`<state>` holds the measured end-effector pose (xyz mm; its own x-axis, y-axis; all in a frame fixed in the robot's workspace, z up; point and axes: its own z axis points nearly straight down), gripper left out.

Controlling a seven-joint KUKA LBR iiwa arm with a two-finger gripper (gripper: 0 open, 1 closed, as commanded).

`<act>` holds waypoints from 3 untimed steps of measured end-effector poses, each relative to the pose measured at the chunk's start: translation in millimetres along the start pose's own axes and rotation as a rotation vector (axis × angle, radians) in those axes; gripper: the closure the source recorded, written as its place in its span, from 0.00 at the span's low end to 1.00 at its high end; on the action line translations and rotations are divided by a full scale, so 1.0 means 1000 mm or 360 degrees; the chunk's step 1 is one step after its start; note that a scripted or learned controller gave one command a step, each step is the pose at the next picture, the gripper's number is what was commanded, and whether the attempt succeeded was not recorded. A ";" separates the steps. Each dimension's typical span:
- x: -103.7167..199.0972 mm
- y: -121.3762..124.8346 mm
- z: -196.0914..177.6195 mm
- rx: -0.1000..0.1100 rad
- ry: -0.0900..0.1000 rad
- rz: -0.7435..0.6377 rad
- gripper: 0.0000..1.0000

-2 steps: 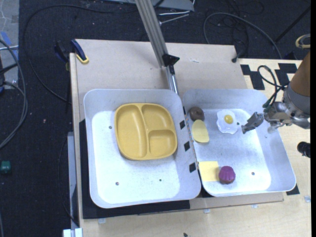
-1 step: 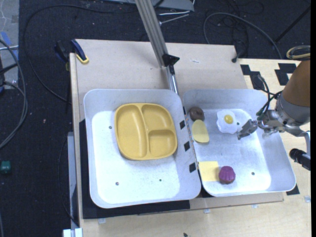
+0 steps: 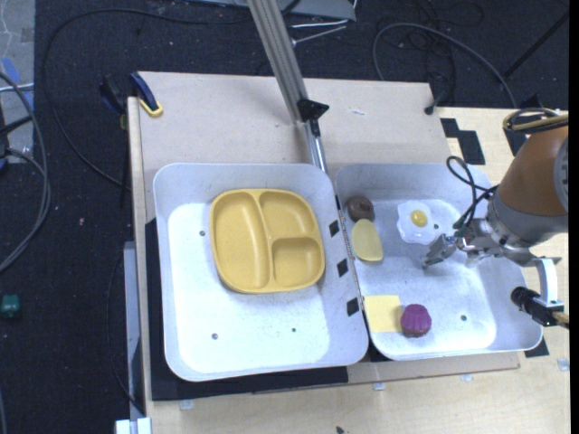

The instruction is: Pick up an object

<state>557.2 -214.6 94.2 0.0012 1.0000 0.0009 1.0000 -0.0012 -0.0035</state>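
Gripper hangs low in the right bin, fingers slightly apart, holding nothing. Nothing is picked yet. Candidates lie there: fried egg toy just beside it, yellow slice, cheese square, purple piece, brown piece.

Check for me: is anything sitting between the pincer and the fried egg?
Nothing visible. The pincer hovers just right of and below the fried egg, with bare bin floor between them. The purple piece lies well off that line.
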 end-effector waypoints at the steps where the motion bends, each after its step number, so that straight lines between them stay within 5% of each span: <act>1: 0.000 0.001 -0.013 -0.0008 -0.0003 0.0000 1.00; 3: 0.012 0.002 -0.130 -0.0016 -0.0006 -0.0009 1.00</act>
<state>559.7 -202.9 224.2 -0.0042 1.0000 -0.0026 1.0000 0.0042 0.0063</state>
